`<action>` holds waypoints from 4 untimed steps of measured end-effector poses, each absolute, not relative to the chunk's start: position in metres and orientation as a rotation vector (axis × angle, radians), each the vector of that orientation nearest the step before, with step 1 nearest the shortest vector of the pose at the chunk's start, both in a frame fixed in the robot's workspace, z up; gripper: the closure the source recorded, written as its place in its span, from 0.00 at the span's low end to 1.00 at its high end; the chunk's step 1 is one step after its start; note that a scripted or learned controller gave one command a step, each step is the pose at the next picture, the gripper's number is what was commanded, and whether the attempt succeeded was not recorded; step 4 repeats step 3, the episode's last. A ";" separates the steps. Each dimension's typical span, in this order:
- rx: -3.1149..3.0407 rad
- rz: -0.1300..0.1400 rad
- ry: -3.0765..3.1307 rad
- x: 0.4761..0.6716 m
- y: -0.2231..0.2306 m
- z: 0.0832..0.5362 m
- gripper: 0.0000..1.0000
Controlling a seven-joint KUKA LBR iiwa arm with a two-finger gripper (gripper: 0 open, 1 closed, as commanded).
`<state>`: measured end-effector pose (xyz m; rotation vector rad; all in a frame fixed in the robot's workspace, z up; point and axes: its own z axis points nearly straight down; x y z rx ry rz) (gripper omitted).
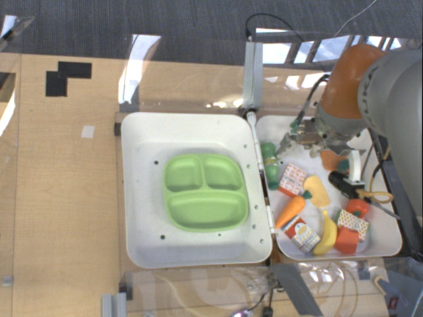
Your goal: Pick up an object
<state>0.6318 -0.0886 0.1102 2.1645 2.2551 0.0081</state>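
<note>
A divided plate lies in the left bin; toy foods crowd the right bin.

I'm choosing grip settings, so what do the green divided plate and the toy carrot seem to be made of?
The green plate looks like moulded plastic with a smooth, matte finish: uniform colour, soft rounded compartment rims. The carrot appears to be hard plastic toy food, evenly orange with slight sheen, though the view is too coarse to be certain.

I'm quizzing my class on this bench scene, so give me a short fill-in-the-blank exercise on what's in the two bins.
1. The green plate has ____ compartments.
2. The plate lies in the ____ bin.
3. The carrot lies in the ____ bin.
4. The arm carries an ____ band.

Missing words: three; left; right; orange
</note>
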 end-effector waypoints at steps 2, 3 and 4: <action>2.288 0.018 2.133 0.557 -0.092 0.102 1.00; 2.263 0.008 2.173 0.604 -0.042 0.211 1.00; 2.263 0.008 2.173 0.604 -0.042 0.211 1.00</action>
